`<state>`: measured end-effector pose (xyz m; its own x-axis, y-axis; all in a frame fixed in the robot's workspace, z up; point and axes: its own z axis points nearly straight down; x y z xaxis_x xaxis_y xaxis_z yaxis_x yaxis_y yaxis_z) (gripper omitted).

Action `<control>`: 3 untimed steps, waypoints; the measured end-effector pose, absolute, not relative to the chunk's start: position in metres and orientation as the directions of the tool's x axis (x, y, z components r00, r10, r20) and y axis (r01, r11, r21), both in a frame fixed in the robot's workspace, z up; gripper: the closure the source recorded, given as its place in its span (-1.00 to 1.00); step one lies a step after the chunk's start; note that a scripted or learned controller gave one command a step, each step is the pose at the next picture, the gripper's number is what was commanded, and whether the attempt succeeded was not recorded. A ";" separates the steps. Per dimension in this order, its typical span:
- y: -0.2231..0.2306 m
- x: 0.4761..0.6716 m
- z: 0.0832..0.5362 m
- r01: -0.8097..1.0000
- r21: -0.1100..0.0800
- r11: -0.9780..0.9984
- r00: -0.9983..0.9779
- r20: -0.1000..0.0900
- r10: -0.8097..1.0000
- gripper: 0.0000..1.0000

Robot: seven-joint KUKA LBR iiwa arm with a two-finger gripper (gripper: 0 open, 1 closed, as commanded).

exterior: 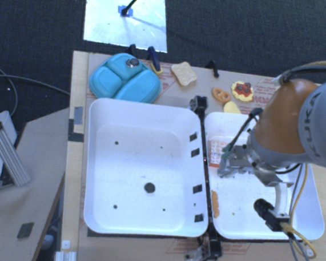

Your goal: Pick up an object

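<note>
My gripper (228, 164) hangs low over the left part of the right bin (309, 224), under the grey arm with its orange band (284, 118). Just beyond the gripper, a white and red packet (216, 145) lies on the bin floor and the wrist partly covers it. A small orange-brown piece (214, 204) lies in front of the gripper, against the bin's left wall. In the left bin (101, 150), a small dark round object (149, 187) rests near the middle. The gripper's tips are hidden against the arm's body.
Behind the bins lie a blue divided plate (125, 78), a toast slice (184, 73), a pretzel (221, 94), a small pizza toy (242, 90) and a yellow piece (231, 108). A black divider (203, 159) runs between the bins. A black fitting with a cable (270, 215) hangs over the right bin's front.
</note>
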<state>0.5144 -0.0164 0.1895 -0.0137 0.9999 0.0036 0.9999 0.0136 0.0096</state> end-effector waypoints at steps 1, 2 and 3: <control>0.038 0.486 0.184 1.000 0.000 0.010 -0.010 0.003 1.000 1.00; 0.051 0.553 0.248 1.000 0.012 0.007 -0.007 0.000 1.000 1.00; 0.112 0.581 0.181 1.000 -0.001 0.009 -0.009 0.002 1.000 1.00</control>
